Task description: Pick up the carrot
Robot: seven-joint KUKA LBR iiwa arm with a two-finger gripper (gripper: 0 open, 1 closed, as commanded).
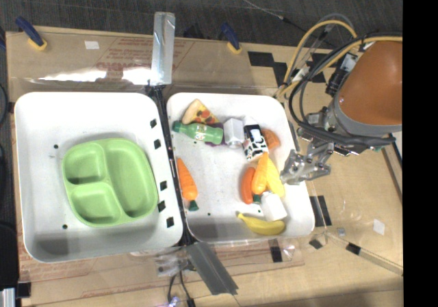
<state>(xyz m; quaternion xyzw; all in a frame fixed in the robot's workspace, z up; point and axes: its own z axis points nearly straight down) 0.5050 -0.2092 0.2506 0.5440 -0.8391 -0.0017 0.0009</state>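
The carrot [186, 180] lies lengthwise along the right bin's [229, 227] left wall, opposite the claw [301, 167]; its grip state: cannot tell.

No text or label is legible here.

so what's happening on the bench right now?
The grey KUKA arm's two-finger gripper sits over the right edge of the right white bin, with nothing visibly held. The orange carrot lies untouched along that bin's left wall, across a pile of toy food. The green divided plate sits in the left white bin.
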